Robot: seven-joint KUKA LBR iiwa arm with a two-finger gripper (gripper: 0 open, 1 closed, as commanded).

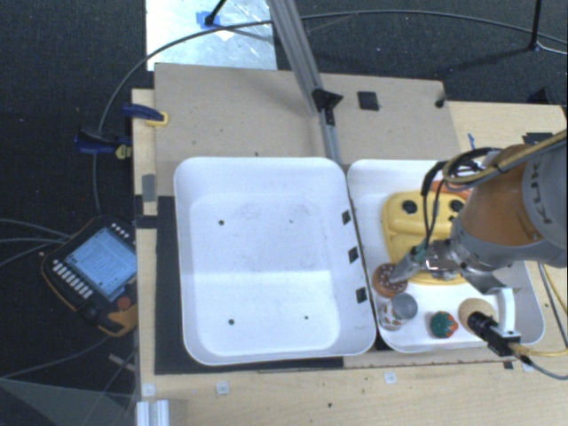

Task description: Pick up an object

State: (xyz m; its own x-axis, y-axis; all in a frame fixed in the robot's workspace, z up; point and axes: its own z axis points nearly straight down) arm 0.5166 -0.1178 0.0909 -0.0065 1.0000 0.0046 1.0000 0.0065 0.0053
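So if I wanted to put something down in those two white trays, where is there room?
The left bin has a bare floor from wall to wall. The right bin is crowded: yellow object, brown disc, grey piece, green ball, plus the arm.

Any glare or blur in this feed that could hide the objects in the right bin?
Camera view: the left bin is bright, near washed out; the right bin is partly covered by the arm; the gripper looks soft and blurred; the small green object and yellow object stay readable.

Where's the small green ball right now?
The green ball lies near the front edge of the right bin, between a grey cylinder and a tan roll.
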